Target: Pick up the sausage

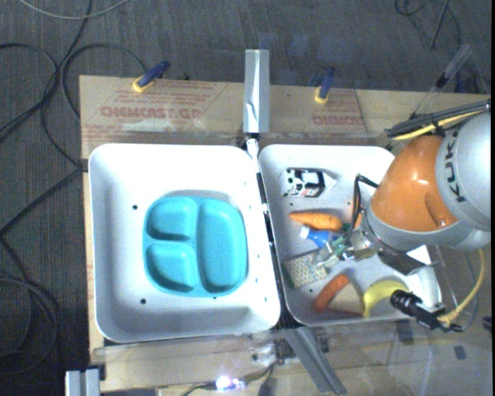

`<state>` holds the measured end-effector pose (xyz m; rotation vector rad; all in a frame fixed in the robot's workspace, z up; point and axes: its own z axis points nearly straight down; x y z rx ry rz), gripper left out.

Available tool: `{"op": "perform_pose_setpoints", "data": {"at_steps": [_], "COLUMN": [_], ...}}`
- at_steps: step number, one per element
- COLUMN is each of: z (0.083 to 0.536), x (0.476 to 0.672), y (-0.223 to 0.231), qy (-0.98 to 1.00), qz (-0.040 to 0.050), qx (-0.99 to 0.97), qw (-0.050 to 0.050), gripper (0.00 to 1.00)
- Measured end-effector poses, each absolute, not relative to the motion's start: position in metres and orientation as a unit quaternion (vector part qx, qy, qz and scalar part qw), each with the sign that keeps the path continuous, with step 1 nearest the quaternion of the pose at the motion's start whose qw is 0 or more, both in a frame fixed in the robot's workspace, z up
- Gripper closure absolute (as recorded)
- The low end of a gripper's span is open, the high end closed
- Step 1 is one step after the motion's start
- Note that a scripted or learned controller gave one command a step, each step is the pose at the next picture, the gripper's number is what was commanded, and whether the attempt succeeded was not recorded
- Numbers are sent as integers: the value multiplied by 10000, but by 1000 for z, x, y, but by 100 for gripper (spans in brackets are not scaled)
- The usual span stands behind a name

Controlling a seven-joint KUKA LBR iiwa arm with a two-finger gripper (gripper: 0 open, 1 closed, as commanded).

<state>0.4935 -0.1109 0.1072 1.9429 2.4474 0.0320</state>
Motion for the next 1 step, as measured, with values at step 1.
{"op": "perform_pose_setpoints", "data": {"at_steps": [1], "z": [106], "x": [493], "y": [-112], "qy": [7828], "qz": [90], "qx": [6221], "qw": [79], "gripper": [0]}}
